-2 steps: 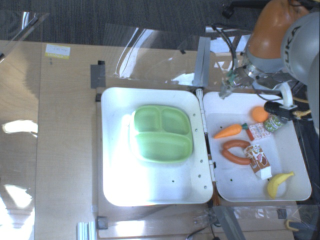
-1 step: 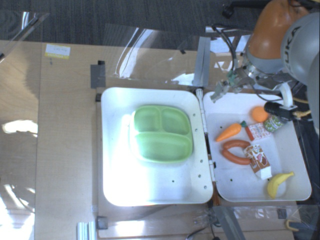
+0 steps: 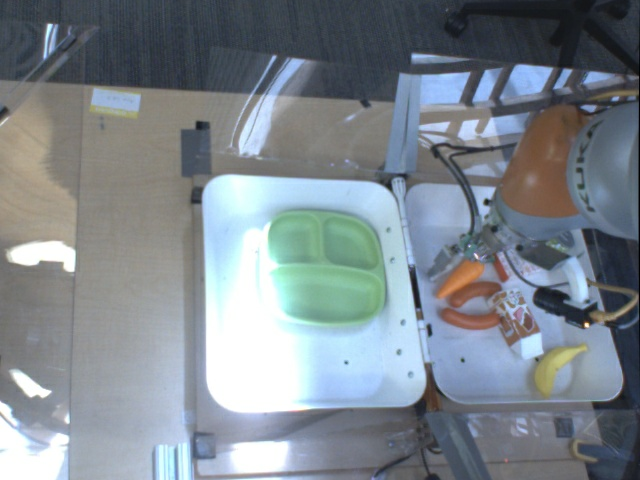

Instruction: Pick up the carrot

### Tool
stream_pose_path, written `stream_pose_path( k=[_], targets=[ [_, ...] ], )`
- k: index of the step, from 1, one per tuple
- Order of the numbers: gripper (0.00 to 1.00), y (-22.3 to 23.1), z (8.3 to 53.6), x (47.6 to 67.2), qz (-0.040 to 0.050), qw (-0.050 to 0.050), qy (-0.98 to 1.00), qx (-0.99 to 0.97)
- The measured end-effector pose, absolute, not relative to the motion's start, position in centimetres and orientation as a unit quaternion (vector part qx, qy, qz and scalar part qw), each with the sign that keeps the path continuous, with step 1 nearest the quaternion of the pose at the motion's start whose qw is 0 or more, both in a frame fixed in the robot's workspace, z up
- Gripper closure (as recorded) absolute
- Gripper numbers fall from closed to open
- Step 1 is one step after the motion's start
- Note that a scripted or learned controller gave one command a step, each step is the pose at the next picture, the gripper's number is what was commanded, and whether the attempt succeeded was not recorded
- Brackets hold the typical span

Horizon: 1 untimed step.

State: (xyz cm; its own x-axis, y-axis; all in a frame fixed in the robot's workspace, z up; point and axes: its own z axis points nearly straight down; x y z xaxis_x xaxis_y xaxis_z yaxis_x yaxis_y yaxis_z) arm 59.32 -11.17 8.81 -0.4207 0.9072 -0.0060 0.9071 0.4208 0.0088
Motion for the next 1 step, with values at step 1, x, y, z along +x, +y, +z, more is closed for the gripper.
stream_pose_path(
  k=[1],
  targets=[
    [0.0, -12.52, 8.85, 56.69, 0.0024, 0.006, 0.841, 0.541]
  ],
)
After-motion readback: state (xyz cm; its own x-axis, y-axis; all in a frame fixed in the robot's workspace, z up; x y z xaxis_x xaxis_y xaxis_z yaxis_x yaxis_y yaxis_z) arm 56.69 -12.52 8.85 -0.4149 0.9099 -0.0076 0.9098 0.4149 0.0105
